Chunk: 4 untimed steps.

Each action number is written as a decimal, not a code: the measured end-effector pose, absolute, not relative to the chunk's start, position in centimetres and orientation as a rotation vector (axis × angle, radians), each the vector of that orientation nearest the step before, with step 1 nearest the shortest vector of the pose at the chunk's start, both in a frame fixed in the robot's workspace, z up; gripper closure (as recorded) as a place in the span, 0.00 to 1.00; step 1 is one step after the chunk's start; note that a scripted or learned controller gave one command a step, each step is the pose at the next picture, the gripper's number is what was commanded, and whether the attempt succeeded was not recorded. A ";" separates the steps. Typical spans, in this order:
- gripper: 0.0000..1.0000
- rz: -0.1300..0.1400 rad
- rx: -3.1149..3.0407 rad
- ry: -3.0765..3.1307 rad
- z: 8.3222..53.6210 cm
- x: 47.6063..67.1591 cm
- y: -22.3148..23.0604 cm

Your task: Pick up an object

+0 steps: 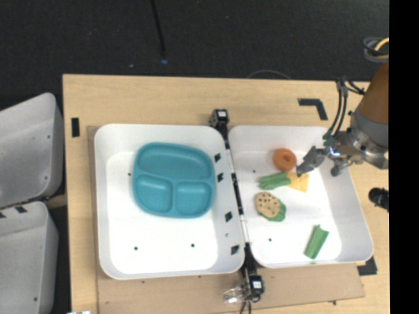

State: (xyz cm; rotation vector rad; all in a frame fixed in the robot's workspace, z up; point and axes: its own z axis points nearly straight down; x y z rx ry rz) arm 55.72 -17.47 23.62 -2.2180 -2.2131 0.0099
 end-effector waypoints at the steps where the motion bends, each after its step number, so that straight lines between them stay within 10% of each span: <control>1: 0.00 0.000 -2.221 -2.223 24.2 56.0 -17.4; 4: 0.00 0.003 -2.228 -2.216 10.0 57.2 -16.9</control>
